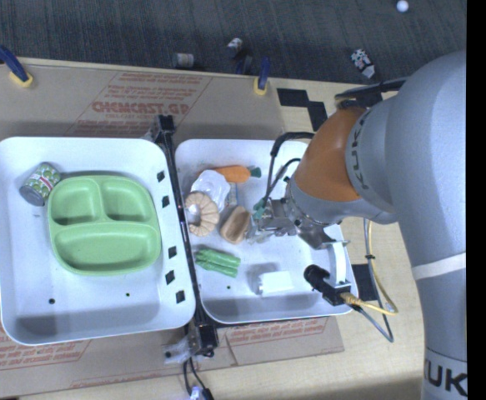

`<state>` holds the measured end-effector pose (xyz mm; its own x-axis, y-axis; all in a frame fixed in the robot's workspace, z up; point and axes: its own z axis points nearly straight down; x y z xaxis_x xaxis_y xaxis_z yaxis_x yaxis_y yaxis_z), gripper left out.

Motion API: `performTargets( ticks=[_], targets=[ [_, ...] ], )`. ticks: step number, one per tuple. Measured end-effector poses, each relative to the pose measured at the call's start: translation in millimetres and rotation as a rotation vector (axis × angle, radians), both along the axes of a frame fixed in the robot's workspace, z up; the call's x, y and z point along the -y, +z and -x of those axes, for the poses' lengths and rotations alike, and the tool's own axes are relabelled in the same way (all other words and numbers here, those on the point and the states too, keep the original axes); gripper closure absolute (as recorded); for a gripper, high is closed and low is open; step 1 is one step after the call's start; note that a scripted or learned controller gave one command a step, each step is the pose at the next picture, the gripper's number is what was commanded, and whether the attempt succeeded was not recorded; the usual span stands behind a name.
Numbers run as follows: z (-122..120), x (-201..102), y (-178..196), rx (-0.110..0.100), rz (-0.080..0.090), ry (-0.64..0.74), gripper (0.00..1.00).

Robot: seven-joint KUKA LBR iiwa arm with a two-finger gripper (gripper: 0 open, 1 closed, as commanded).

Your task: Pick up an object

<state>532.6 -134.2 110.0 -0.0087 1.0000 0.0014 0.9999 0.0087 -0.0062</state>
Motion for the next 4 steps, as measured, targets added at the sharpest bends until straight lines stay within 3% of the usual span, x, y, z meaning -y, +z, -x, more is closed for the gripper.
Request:
performTargets(
  ticks=[1, 3, 4],
  targets=[
    [53, 17, 76, 0.006, 0.001, -0.005, 1.0],
    [56, 77, 94, 0.007, 0.002, -0.005, 1.0],
    [55, 78, 118, 0.009, 0.003, -0.004, 1.0]
  ],
)
